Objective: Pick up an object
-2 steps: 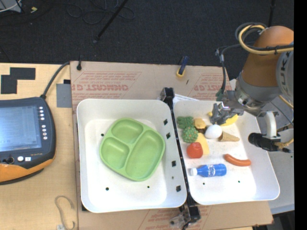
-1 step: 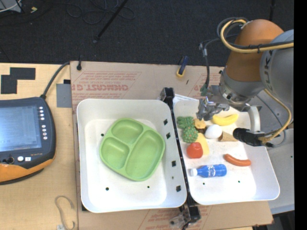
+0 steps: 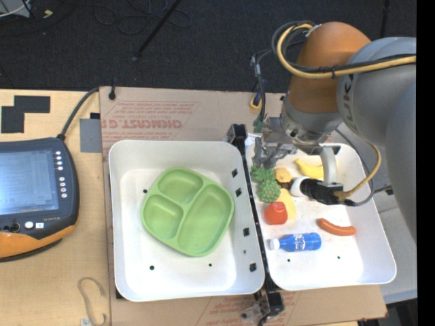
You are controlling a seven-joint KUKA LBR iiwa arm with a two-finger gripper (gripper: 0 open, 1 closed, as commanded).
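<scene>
Hovering end effector (image 3: pixel 266 156) over green pineapple toy (image 3: pixel 266 184), long axis roughly up-down, grip state unclear

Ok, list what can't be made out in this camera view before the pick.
- Gripper: dark and small above the green leafy toy; its state and any contact can't be told.
- Yellow item: partly covered by the arm's wrist.
- Right bin: its far wall is hidden by the arm.
- Blue bottle: label too small to read.
</scene>
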